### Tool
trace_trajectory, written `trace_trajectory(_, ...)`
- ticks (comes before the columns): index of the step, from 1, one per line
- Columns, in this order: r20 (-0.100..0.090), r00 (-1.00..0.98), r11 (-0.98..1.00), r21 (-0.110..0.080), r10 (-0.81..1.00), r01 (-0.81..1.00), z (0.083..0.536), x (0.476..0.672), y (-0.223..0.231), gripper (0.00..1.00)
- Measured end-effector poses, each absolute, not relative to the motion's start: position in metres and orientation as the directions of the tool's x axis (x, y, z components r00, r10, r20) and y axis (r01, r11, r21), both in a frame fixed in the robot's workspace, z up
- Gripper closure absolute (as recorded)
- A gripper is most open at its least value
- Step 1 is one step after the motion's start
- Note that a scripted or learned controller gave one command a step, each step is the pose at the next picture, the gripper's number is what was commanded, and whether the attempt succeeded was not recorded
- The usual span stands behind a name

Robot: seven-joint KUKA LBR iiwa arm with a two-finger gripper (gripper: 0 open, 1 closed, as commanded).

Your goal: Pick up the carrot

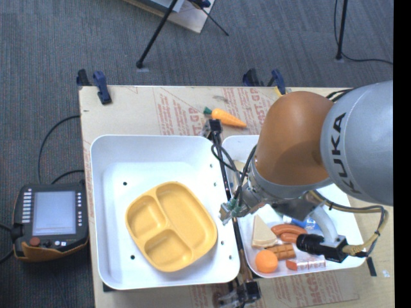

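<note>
The carrot (227, 116) is lying on the bare bench board in the upper middle of the frame, outside both bins and just beyond the far rim of the right bin (236, 141). The arm (302, 147) is hanging over that right bin toward the lower right, its bulk covering the pincer, so I cannot tell how it is standing or what, if anything, it is gripping. The risk, as I judge it, is that a descent here is reaching for the orange toys (266, 260) in the bin, well apart from the carrot.
</note>
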State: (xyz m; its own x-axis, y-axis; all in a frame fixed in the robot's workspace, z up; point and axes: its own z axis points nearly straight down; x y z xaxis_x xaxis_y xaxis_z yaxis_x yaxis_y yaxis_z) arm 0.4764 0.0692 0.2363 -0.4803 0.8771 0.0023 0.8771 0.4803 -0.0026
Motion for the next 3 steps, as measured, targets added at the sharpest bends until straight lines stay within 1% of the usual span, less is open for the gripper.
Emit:
trace_trajectory(1, -0.004, -0.515, 0.515, 0.007, 0.857, 0.857, 0.343, 0.525, 0.064, 1.00)
trace_trajectory(2, -0.006, -0.448, 0.448, 0.008, 0.894, 0.894, 0.464, 0.521, -0.002, 1.00)
trace_trajectory(3, 0.009, -0.537, 0.538, -0.016, 0.843, 0.843, 0.326, 0.483, 0.044, 1.00)
